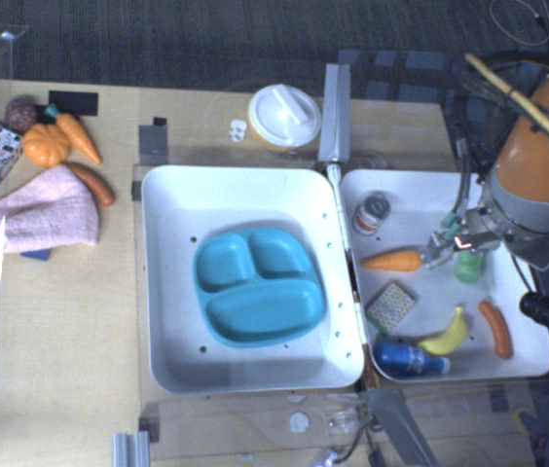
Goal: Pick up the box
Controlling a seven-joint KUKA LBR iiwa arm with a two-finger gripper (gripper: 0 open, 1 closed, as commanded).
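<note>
Gripper low in right bin, just right of toy carrot, beside green object | finger spread unclear, blurred | box, possibly a speckled packet, flat below carrot, apart from gripper | banana, blue bottle near front | blue divided tray in left bin

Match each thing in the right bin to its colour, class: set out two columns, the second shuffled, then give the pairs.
Things:
1. carrot
2. banana
3. bottle
4. sausage

Colours:
A. blue
B. red-brown
C. orange
D. yellow

Pairs: 1-C, 2-D, 3-A, 4-B
</note>
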